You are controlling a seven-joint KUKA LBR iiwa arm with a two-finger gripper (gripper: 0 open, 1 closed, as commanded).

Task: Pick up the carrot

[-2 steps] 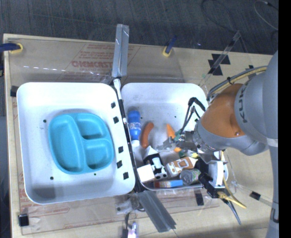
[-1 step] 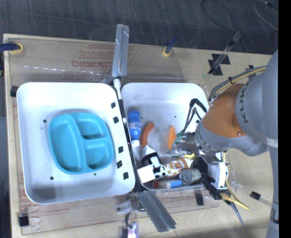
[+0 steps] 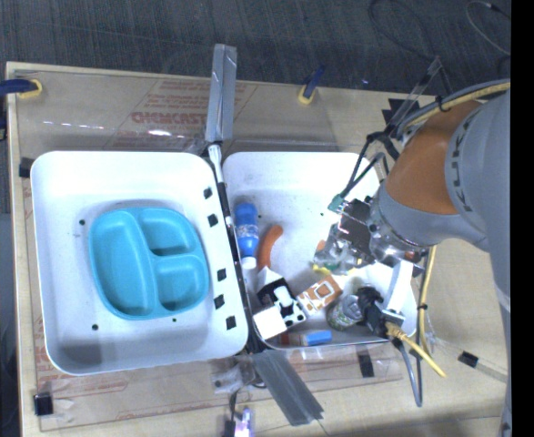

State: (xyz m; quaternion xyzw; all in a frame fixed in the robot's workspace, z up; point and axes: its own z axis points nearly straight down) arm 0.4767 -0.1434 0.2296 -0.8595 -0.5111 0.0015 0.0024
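The carrot (image 3: 269, 243) is a short orange stick lying in the right bin (image 3: 285, 173), near its left wall and next to a clear bottle with a blue cap (image 3: 245, 229). My gripper (image 3: 332, 253) hangs over the middle of the right bin, a little to the right of the carrot and apart from it. Nothing shows in its grasp.
The left bin (image 3: 57, 244) holds a blue divided tray (image 3: 148, 260). At the front of the right bin lie a white and black box (image 3: 280, 309), an orange and white packet (image 3: 321, 292), a crumpled silvery thing (image 3: 344, 313) and a small blue piece (image 3: 317, 338).
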